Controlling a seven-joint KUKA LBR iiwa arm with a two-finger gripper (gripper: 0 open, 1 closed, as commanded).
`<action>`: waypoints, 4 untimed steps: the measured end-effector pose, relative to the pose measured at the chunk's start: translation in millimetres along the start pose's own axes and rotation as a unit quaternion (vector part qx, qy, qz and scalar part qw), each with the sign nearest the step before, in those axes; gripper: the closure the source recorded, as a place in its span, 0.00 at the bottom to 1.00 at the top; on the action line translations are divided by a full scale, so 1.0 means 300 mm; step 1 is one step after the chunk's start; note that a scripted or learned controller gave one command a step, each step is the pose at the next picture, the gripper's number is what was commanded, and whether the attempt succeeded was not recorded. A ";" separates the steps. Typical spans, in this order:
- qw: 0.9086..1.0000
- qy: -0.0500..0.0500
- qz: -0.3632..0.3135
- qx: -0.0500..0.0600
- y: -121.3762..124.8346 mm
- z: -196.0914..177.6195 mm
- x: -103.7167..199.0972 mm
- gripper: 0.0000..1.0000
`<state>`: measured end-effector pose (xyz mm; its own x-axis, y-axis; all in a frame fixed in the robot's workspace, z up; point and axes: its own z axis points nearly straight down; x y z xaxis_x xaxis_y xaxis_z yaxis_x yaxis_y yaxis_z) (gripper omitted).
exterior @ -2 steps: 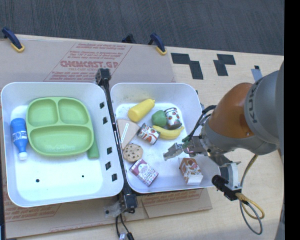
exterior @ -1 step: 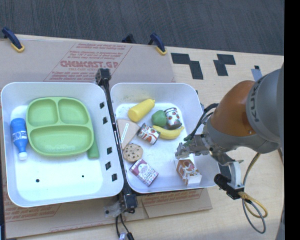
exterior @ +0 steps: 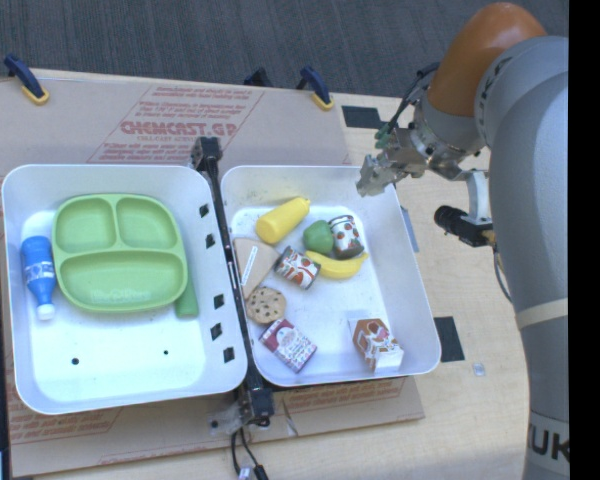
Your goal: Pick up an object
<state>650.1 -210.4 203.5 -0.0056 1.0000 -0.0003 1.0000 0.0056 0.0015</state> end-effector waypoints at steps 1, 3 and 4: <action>1.000 0.000 0.000 0.001 -0.001 0.002 0.000 0.00; 1.000 0.000 0.001 0.003 -0.582 0.045 -0.001 0.00; 1.000 0.000 -0.001 0.001 -0.559 -0.266 0.276 0.00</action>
<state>481.8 -128.7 283.1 -0.0068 1.0000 0.0007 1.0000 0.0068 0.0003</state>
